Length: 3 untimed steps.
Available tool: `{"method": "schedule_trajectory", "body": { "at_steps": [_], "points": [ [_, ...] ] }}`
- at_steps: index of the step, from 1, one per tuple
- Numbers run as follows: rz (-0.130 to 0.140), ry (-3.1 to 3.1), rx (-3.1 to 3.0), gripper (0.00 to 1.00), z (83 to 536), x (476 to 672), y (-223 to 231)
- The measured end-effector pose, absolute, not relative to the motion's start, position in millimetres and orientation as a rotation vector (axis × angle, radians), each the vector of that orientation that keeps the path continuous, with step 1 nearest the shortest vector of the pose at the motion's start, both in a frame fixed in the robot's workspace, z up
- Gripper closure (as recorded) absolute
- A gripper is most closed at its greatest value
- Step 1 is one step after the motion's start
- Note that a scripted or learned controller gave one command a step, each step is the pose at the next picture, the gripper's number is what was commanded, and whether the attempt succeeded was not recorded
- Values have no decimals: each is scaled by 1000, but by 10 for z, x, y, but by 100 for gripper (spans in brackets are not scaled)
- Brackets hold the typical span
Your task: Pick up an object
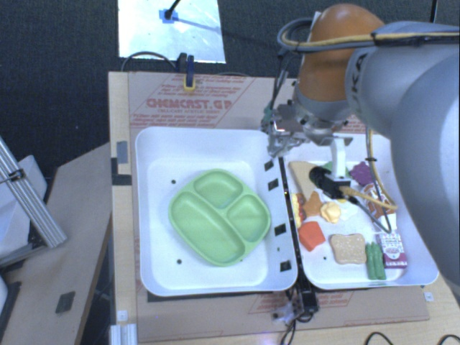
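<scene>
Grey metal fills the right of the frame: the big arm (410, 92) reaches in, its orange band (338, 49) sitting at upper centre. Below it, the two-finger gripper (277, 148) hangs over the divide between the bins, at the top edge of the right bin; how it stands, I cannot tell from this angle, and nothing shows in its grasp. Left white bin (154, 192), centre-left, carries a green three-compartment plastic plate (219, 216). Right white bin (417, 268), lower right, holds the clutter: a slice of toy bread (348, 248), an orange-red block (311, 234), a small red-and-white carton (392, 250), a green bean pod (374, 260), a purple grape bunch (361, 172), a yellow lump (330, 211). All lie well below the gripper, untouched.
</scene>
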<state>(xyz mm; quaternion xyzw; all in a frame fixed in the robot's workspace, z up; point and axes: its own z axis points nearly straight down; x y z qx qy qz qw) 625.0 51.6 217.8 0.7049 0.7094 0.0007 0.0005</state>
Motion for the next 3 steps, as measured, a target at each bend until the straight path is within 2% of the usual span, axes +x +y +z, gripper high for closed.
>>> {"method": "schedule_trajectory", "body": {
  "at_steps": [1, 2, 3],
  "points": [
    [2, 2223, 2218, 100, 2337, 6242, 428],
    [1, 2226, 2215, 100, 2324, 6232, 503],
    [0, 2220, 2221, 100, 2244, 6255, 347]
  ]
}}
